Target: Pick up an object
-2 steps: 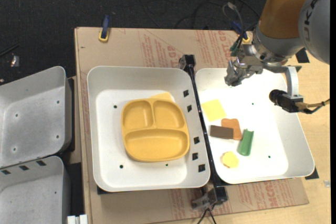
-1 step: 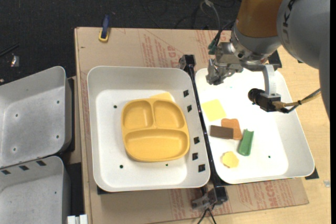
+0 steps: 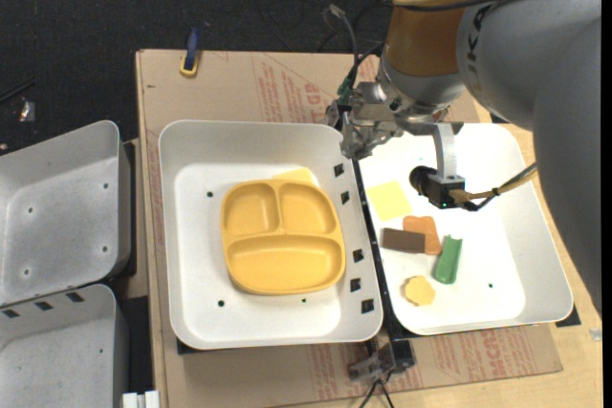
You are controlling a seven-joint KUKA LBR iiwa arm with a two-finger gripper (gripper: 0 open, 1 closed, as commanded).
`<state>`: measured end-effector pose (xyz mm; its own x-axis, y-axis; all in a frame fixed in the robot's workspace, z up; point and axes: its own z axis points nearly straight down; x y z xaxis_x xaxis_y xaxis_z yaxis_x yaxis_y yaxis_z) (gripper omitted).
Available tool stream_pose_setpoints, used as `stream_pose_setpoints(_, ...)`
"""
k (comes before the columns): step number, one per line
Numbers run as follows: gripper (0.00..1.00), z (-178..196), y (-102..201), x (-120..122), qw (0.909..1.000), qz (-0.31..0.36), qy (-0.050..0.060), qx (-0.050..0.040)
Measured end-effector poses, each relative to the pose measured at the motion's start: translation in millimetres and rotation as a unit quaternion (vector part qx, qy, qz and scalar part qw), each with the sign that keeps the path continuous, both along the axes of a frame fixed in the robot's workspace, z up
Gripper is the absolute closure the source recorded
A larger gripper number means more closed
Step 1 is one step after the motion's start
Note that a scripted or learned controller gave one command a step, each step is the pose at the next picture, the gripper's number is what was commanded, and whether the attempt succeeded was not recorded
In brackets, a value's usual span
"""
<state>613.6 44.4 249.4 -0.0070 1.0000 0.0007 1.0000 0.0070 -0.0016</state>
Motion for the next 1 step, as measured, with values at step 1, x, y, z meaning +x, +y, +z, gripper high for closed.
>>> stream_pose_setpoints(1, 1.0, -14.5, 48.1, 0.5, 1.0, 0.0, 0.0, 0.0001)
